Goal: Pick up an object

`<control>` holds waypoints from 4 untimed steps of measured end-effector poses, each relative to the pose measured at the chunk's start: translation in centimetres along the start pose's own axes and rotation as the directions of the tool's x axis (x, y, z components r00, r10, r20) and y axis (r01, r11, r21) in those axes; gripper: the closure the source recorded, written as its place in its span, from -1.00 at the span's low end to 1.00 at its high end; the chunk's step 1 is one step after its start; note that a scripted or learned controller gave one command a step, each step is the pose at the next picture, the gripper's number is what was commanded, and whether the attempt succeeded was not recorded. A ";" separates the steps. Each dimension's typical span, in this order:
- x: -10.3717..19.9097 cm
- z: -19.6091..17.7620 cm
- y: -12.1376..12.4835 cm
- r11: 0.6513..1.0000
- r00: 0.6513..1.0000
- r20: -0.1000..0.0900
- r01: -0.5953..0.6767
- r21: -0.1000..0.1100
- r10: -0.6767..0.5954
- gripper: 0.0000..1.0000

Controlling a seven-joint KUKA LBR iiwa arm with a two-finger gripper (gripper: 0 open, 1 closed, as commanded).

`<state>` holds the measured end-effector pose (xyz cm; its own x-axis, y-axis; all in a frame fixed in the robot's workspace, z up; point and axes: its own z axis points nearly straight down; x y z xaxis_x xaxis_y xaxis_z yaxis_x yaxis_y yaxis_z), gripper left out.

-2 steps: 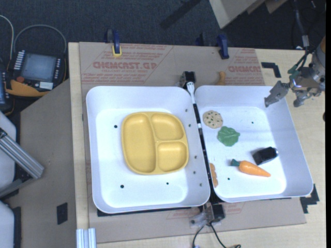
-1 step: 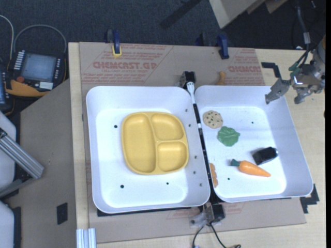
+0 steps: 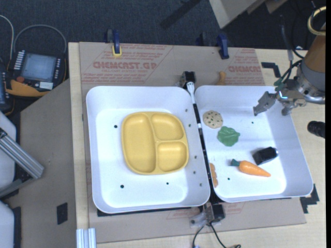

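On the bench (image 3: 77, 138) stand two shallow white bins side by side. The left white bin (image 3: 103, 190) holds a yellow plastic plate with three compartments (image 3: 154, 141), lying flat near its middle. The right white bin (image 3: 289, 149) holds four small things: a round beige cookie with dark chips (image 3: 212, 119) near its upper left corner, a green leafy toy vegetable (image 3: 228, 136) just below the cookie, a black rectangular block (image 3: 264, 155) further right, and an orange toy carrot with a green stalk (image 3: 250, 168) just below the block. The grey metal pincer (image 3: 274, 103) hangs over the upper right part of the right bin, well apart from these things; its two fingers stand apart, with nothing between them.
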<state>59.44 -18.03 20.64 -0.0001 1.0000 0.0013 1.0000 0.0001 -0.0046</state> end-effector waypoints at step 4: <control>1.3 4.0 1.1 1.000 1.000 0.004 0.001 -0.011 -0.001 1.00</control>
<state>60.55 -16.74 16.67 -0.0009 1.0000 -0.0023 1.0000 0.0009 0.0066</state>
